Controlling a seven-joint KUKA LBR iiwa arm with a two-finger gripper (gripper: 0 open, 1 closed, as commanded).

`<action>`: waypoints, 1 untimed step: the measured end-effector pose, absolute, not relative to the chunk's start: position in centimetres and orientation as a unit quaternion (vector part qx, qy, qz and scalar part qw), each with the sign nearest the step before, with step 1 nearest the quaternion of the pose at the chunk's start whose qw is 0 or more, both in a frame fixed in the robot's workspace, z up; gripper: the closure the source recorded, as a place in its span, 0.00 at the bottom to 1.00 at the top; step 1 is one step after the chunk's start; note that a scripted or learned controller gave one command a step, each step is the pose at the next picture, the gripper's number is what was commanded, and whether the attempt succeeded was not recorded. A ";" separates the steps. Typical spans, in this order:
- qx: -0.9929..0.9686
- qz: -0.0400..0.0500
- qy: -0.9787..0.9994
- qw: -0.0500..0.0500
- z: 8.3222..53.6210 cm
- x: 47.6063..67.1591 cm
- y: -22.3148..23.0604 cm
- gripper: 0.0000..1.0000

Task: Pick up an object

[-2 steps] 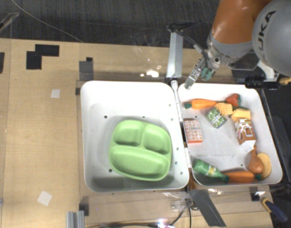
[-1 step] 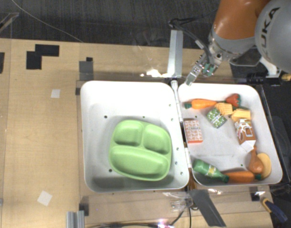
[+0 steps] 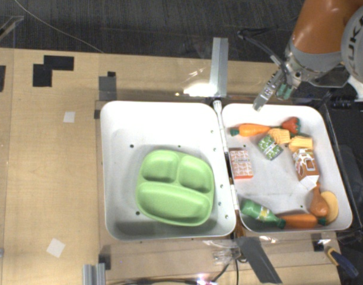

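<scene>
Two shallow white bins: we saw a green divided plastic plate (image 3: 175,187) in the left bin (image 3: 119,123), small toy foods (image 3: 276,141) in the right bin (image 3: 338,171); we couldn't tell the end effector's (image 3: 260,104) opening.

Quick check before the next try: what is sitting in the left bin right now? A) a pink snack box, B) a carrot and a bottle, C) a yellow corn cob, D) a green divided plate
D: the green divided plate lies alone in the left bin, while the carrot, green bottle and other toy foods are all in the right bin.
</scene>
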State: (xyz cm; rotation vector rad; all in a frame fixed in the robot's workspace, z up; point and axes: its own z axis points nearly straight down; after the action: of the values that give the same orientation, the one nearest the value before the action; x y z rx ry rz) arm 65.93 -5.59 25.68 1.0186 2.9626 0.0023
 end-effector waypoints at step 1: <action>0.405 0.002 0.915 0.004 28.2 66.4 -1.7 1.00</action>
State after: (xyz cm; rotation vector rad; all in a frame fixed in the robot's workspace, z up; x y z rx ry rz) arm 66.36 -1.68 28.15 1.2676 2.8656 0.0072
